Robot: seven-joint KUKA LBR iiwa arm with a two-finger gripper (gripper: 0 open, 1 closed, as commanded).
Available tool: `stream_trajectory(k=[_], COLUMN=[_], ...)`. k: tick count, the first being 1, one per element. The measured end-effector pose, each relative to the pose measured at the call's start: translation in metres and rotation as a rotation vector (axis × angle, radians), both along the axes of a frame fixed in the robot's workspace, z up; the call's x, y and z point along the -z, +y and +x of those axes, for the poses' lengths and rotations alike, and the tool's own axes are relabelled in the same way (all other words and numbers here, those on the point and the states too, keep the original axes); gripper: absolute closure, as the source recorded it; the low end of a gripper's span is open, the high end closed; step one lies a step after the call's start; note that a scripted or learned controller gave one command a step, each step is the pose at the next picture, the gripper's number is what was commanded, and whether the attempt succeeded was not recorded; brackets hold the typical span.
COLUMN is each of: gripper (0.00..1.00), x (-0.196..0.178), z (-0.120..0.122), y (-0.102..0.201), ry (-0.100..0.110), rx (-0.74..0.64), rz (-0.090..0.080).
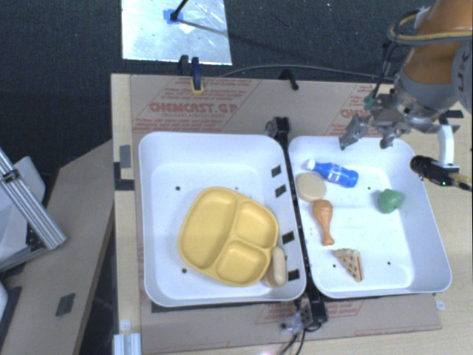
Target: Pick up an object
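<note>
**End effector hovering open above the right bin's far edge**

We are looking down on a worktop (222, 98) that is carrying two shallow white bins side by side; the arm (436, 43) is reaching in from the right, and its end effector (369, 135) is hanging over the far rim of the right bin (425, 272); its two fingers are spreading apart with nothing between them, so we are reading it as released and gripping nothing.

In the right bin we are seeing five things lying apart from one another; a blue bottle (334, 173) with a white cap is lying on its side near the far wall, just below the end effector; a round tan disc (311, 188) is sitting just beside the bottle, toward the divider; a toy chicken drumstick (323, 220) is lying near the disc, its thick end pointing toward it; a wedge-shaped pizza slice (349, 262) is lying toward the near wall; a small green lump (389, 200) is resting close to the right wall, well apart from the others.

In the left bin (166, 161) a yellow compartment plate (225, 235) is lying flat; a pale bread roll (278, 265) is touching the plate's near right corner, close to the divider.
</note>
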State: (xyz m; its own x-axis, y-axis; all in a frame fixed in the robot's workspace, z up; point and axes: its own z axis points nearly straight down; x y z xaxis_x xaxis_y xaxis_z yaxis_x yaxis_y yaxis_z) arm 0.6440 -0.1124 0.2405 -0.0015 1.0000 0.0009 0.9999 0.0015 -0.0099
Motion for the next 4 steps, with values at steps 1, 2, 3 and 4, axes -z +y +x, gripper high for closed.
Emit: stream_trajectory(k=[1,2,3,4], gripper=[0.0,0.0,0.0,0.0], x=[-0.007,0.039,0.088,0.14], z=[0.002,-0.002,-0.006,-0.003], y=[0.0,0.008,0.017,0.017], ry=[-0.012,-0.009,-0.009,-0.028], rx=[-0.002,-0.003,-0.004,-0.002], rz=[-0.001,-0.001,-0.001,-0.012])
